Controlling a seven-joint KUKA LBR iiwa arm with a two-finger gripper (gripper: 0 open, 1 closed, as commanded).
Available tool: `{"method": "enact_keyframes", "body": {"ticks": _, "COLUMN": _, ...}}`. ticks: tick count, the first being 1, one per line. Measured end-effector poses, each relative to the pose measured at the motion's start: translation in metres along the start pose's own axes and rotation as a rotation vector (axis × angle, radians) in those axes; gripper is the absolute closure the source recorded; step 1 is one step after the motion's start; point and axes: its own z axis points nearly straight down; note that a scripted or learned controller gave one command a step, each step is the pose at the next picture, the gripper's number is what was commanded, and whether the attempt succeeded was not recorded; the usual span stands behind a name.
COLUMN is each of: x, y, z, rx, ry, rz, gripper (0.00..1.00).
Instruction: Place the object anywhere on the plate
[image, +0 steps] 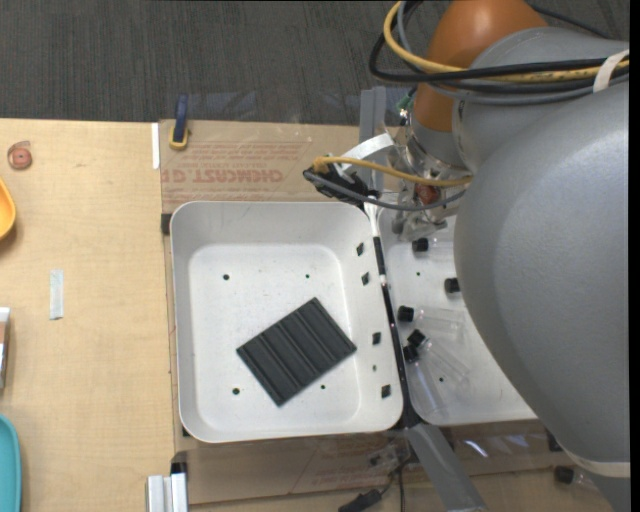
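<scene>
What seems the object, a clear piece (443, 338) by the right bin's (480, 405) left wall, looks light and slick, best pinched across its middle; the claw (424, 200) sits over that bin's far edge, and I cannot tell how open it is.

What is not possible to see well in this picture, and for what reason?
Camera view:
Right bin: mostly covered by the grey arm.
Pale clear item in that bin: too faint to identify.
Orange thing and teal thing: cut off by the left edge.

The pale wooden bench (90, 400) carries the left bin (184, 330) touching the right bin (480, 405).
</scene>
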Motion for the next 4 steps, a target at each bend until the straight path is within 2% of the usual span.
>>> {"method": "enact_keyframes", "body": {"ticks": 1, "x": -0.038, "y": -0.064, "z": -0.076, "rx": -0.001, "ry": 0.0, "rz": -0.011, "gripper": 1.0}}
{"method": "enact_keyframes", "body": {"ticks": 2, "x": -0.038, "y": -0.128, "z": -0.04, "rx": -0.002, "ry": -0.003, "rz": -0.222, "gripper": 1.0}}
{"method": "enact_keyframes", "body": {"ticks": 3, "x": -0.056, "y": -0.059, "z": -0.057, "rx": -0.001, "ry": -0.004, "rz": -0.411, "gripper": 1.0}}
{"method": "enact_keyframes", "body": {"ticks": 4, "x": -0.108, "y": -0.086, "z": -0.011, "rx": 0.0, "ry": -0.005, "rz": -0.762, "gripper": 1.0}}
